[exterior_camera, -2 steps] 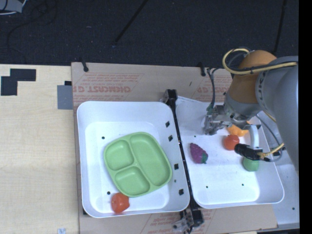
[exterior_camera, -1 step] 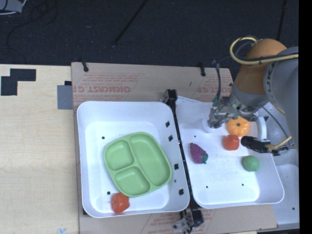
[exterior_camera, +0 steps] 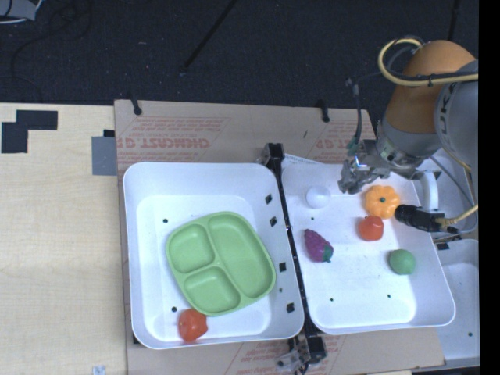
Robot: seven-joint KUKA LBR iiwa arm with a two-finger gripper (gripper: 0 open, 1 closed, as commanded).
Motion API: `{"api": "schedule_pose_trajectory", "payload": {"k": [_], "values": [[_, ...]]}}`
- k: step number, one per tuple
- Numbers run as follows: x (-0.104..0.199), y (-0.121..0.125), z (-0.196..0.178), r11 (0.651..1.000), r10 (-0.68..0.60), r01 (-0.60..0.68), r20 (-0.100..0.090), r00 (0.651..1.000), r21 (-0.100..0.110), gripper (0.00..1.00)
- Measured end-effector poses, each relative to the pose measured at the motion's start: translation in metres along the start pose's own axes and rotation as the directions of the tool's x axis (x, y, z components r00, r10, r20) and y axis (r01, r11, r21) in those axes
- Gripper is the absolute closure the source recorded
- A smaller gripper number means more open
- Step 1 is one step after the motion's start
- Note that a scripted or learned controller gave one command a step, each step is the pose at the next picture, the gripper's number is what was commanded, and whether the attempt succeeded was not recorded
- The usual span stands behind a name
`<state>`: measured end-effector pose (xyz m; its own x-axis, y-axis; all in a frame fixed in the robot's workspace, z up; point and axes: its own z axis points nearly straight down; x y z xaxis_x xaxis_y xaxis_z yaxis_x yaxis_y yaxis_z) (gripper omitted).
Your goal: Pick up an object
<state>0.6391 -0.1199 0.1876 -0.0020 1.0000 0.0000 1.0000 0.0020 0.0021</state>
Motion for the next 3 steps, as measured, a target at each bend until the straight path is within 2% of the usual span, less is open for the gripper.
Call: {"api": "schedule_pose_trajectory", "payload": {"k": [1,2,3], "values": [[-0.001,0.004,-0.064,1.000,0.001,-0.001,0.001,1.000,-0.002,1.00],[-0.002,0.004,-0.097,1.000,0.000,0.000,0.000,1.000,0.000,1.00],[0.047,-0.010,-0.075,1.000,0.000,0.000,-0.001,1.000,0.008,1.00]]}}
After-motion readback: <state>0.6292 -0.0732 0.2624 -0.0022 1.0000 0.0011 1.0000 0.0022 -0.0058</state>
